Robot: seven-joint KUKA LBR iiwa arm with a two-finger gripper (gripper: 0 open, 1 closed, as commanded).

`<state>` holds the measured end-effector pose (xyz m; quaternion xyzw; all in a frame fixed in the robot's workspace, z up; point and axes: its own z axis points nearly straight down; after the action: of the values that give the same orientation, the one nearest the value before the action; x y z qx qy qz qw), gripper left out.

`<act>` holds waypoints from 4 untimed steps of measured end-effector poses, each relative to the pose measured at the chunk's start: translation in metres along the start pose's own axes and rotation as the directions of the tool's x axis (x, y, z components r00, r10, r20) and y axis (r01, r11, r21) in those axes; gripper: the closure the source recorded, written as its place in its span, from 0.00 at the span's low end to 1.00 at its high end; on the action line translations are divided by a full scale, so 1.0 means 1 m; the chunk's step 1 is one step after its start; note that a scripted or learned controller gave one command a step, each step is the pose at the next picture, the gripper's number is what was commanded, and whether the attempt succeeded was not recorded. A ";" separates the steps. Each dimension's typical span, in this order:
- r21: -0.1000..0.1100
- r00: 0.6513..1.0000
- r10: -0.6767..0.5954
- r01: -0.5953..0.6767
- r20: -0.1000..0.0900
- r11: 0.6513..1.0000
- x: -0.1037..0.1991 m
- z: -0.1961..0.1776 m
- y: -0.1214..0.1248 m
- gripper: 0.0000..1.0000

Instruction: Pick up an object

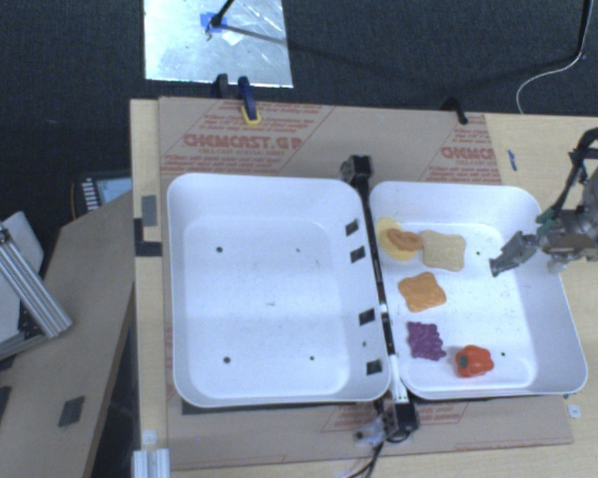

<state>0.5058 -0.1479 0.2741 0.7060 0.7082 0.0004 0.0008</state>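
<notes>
From the camera view, the gripper (506, 255) hangs over the right bin (548, 337), just right of the beige toy bread slice (444, 250); whether its jaws are spread cannot be told. A descent here would likely miss, since nothing lies directly beneath. Near the bread slice lie a yellow piece (399, 239), orange piece (423, 291), purple grapes (426, 341) and red pepper (473, 360). The left bin (194, 207) sits alongside.

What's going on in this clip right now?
The arm's gripper sits over the right bin, near its right side, with nothing visibly held. Toy food lies in that bin: a yellow piece, a beige slice, an orange piece, purple grapes and a red pepper.
</notes>
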 end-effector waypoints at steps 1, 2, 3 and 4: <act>-0.003 1.000 -0.003 0.003 0.001 1.000 0.000 -0.011 0.001 1.00; -0.021 1.000 -0.005 0.005 0.003 1.000 0.045 -0.234 -0.018 1.00; 0.010 1.000 -0.009 0.009 -0.003 1.000 0.128 -0.111 -0.019 1.00; -0.001 1.000 -0.010 0.010 -0.003 1.000 0.207 -0.123 -0.018 1.00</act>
<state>0.4869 0.0596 0.3969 0.7025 0.7117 0.0019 0.0000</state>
